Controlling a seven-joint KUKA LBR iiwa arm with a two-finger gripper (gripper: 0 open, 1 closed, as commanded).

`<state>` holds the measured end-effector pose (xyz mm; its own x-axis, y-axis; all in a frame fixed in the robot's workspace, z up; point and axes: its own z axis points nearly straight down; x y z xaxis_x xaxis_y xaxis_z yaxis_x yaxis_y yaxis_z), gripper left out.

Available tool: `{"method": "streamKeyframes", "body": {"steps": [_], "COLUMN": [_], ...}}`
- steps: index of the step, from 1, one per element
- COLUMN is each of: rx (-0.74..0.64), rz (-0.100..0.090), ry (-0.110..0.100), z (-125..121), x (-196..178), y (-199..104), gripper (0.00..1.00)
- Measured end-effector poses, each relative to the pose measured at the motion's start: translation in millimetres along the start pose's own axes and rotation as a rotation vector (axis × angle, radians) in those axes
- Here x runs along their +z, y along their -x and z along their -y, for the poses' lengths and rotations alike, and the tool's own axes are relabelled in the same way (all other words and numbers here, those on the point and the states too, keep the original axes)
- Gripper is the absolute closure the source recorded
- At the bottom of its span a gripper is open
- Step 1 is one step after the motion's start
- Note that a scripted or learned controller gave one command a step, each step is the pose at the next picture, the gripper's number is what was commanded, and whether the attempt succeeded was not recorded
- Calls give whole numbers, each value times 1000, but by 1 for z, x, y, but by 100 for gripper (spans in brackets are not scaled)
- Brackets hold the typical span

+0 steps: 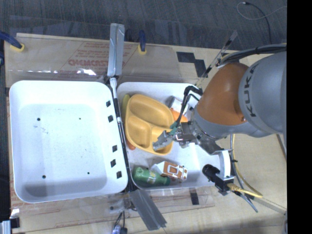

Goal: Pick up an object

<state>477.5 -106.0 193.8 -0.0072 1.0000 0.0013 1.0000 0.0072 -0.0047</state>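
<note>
Even, fairly bright overhead light. White left bin [58,140] near overexposed on floor, soft grey shading along its lower wall. Sheen on yellow dish [144,118] and on orange band [222,99] of arm. Soft shadow under arm falls across right bin [146,89]. Dark carpet at top dim, low in detail. Overall slightly soft, low resolution; small items by arm's wrist blurred, hard to resolve. Printing on bench [87,57] faint, washed out.

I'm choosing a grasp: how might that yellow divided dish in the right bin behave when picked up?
The yellow dish looks like moulded plastic, so probably stiff and light. Its smooth, rounded surface may slip. The gripper is at its rim, so it would likely tilt if lifted by that edge.
</note>
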Motion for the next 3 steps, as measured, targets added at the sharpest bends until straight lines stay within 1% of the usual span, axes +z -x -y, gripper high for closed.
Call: {"method": "streamKeyframes", "body": {"steps": [1,2,3], "rx": [43,-230,-235], "rz": [0,2,0], "ry": [2,3,0], "z": [-33,-95,-95], "x": [101,100,90], "y": [19,39,38], "gripper": [0,0,100]}}
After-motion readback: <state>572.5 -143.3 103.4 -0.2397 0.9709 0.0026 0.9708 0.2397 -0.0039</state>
